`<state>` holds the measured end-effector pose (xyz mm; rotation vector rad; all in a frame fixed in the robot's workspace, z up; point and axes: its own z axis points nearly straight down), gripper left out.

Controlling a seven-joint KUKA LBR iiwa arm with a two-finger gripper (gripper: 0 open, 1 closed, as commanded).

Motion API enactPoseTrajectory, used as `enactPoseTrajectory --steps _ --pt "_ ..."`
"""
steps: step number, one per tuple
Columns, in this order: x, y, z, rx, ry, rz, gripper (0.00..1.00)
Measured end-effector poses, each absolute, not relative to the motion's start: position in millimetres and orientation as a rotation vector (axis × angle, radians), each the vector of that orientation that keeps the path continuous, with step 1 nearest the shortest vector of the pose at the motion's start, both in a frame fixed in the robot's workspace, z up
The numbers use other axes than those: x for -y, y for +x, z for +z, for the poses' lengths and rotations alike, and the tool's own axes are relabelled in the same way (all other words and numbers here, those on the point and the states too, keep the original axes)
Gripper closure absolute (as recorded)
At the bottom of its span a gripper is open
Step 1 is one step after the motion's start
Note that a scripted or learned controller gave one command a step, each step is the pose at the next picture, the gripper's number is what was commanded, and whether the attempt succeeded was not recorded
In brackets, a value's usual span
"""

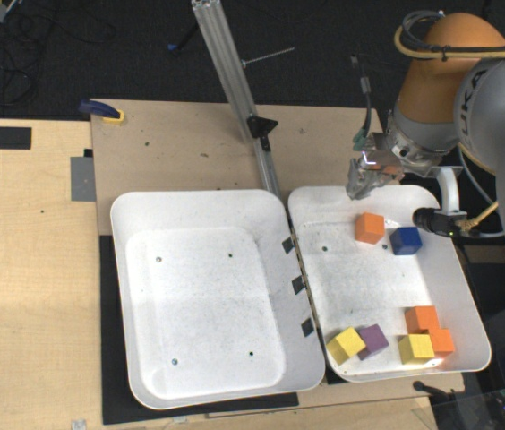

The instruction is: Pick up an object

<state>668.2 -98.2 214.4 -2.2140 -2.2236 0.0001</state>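
**Gripper poised at far rim of right bin, cubes waiting below**

The arm's gripper (363, 179) hangs over the far edge of the right bin (369, 289); whether anything sits in it cannot be told at this angle. Just below and beside it lie an orange cube (370, 228) and a blue cube (405, 240), close together, possibly touching. Well nearer the camera, a yellow cube (346, 343) and a purple cube (373, 339) sit side by side, another yellow cube (415, 348) and two orange blocks (429, 327) clustered at the corner. The left bin (136, 218) lies alongside.
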Motion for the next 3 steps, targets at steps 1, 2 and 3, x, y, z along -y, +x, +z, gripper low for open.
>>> enactPoseTrajectory --steps 1,2,3 --pt "56 658.2 223 2.223 -2.215 0.001 1.00" --pt "9 648.5 215 2.222 -2.214 0.003 1.00" --pt "-45 647.3 226 2.225 -2.214 -0.001 1.00"
